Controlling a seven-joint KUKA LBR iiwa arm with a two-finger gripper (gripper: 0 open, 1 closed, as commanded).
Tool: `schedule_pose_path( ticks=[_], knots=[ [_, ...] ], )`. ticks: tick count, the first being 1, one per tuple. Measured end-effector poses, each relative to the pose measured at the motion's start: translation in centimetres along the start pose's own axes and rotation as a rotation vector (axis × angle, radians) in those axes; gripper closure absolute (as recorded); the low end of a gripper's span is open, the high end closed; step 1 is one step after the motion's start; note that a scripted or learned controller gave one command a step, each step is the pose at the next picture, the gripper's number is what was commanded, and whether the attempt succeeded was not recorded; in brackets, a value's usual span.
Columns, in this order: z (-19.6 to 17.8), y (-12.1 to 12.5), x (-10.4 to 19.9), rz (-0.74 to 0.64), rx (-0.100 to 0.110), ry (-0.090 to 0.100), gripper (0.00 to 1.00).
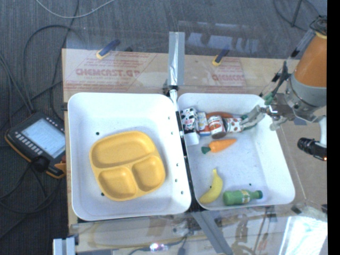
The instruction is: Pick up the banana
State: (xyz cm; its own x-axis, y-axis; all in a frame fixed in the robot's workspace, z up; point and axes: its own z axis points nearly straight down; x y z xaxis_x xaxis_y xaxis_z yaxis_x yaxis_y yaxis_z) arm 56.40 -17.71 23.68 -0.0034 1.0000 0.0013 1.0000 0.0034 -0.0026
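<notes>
Well below hand [254,117] — banana [212,188]

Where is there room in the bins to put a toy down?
Right bin: a bare patch right of the carrot, above the green bottle. Crowded along its top edge, where the cans and gripper sit, and low down by the banana. Left bin: only thin strips around the yellow tray.

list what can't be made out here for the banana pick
- Pincer: small and blurred in the camera view, so its state is unclear.
- Arm: cut off by the right edge.
- Labels on the small packages near the carrot: too small to read.
- Banana: its underside is hidden.
</notes>
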Motion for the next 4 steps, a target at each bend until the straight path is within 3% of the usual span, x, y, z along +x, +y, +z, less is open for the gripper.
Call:
schedule_pose_path(
  ticks=[1,2,3,4],
  knots=[
    [-1.2,-5.0,7.2,-0.093,0.001,-0.001,0.00],
    [5.5,-8.1,9.0,-0.252,0.002,0.000,0.00],
    [5.5,-8.1,9.0,-0.252,0.002,0.000,0.00],
    [14.7,-7.7,5.9,-0.265,-0.011,-0.003,0.00]
  ],
)
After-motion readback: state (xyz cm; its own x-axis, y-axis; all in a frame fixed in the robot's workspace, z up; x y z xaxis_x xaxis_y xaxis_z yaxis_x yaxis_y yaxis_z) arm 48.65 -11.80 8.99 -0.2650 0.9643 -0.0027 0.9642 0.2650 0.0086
